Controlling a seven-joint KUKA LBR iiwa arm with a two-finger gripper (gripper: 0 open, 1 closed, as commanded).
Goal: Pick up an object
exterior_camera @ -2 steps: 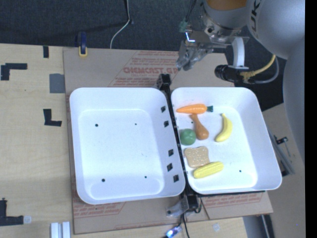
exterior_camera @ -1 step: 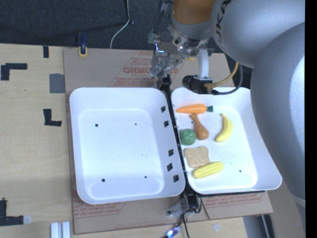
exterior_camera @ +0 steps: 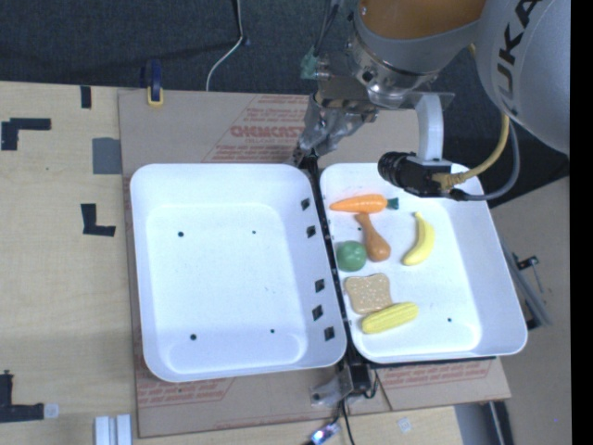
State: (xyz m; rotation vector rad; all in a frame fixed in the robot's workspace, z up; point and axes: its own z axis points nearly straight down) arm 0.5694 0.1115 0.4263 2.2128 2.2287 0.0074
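The arm's two-finger claw [exterior_camera: 310, 153] hangs at the far end of the ridge where the 2 bins meet, its dark tip low over the rims. Whether it is open or closed cannot be told from this slanted view, and nothing shows in its tip, so I judge the pick not yet made: every item lies in a bin and the whole grasp is left to do.

Just right of the claw, the shallow white right-hand bin [exterior_camera: 482, 313] holds 6 toy foods. Nearest the claw is the orange plastic carrot with a green tip [exterior_camera: 358, 204], lying crosswise at the far end. A tan-brown club-shaped piece like a drumstick [exterior_camera: 373, 236] runs from under it toward the near side, and a round green ball [exterior_camera: 351, 255] sits just beside that, close to the left wall. Right of these lies a curved yellow banana [exterior_camera: 421, 242]. Nearer still are a tan slice of toast [exterior_camera: 369, 291] and a yellow corn cob [exterior_camera: 389, 318] touching its near edge.

The shallow white left-hand bin [exterior_camera: 153, 248] shows bare floor with 4 small dark dots.
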